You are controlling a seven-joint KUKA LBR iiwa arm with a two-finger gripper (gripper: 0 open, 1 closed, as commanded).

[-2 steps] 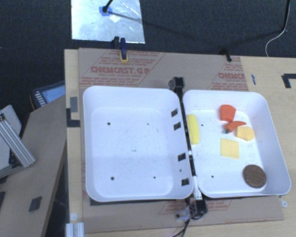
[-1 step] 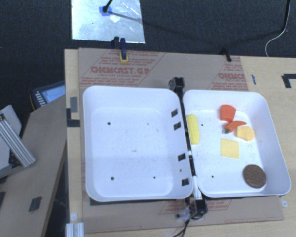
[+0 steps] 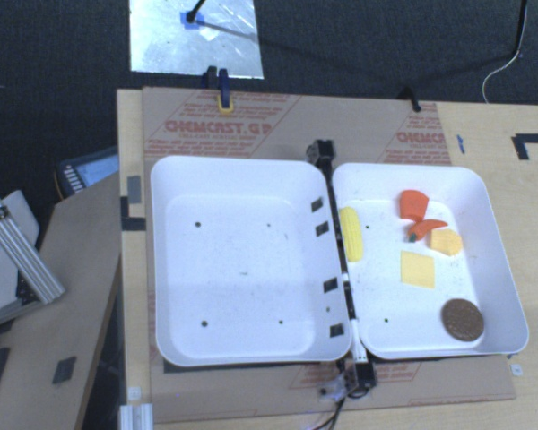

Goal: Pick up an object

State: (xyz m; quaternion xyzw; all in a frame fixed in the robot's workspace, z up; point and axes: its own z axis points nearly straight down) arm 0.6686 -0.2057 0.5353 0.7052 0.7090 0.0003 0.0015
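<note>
Metal rail [image 3: 18, 249]: far left, off the bench, running at a slant
Shiny sheet [image 3: 161, 34]: on the dark floor past the bench's far edge, with a small blue patch on it
Clamp [image 3: 222, 88]: blue and yellow, at the far edge of the board, just below the shiny sheet
Board [image 3: 278, 119]: brown with red lettering, lying under both bins
Left bin [image 3: 161, 267]: white and shallow, its floor bare but for a few dark dots
Join: the two bins touch along their inner walls, with small black clips down the seam
Right bin [image 3: 495, 240]: white, holds every loose piece
Corn cob [image 3: 351, 233]: yellow, lying lengthwise just beside the right bin's left wall
Flat yellow square [image 3: 419, 269]: mid-bin, right of the corn cob
Orange piece [image 3: 413, 204]: toward the far wall, above a smaller orange piece [image 3: 424, 229]
Yellow block [image 3: 446, 241]: touching the smaller orange piece on its right
Brown disc [image 3: 463, 319]: near corner, apart from the rest
White cable [image 3: 511, 61]: on the floor, upper right
Claw state: cannot tell
</note>
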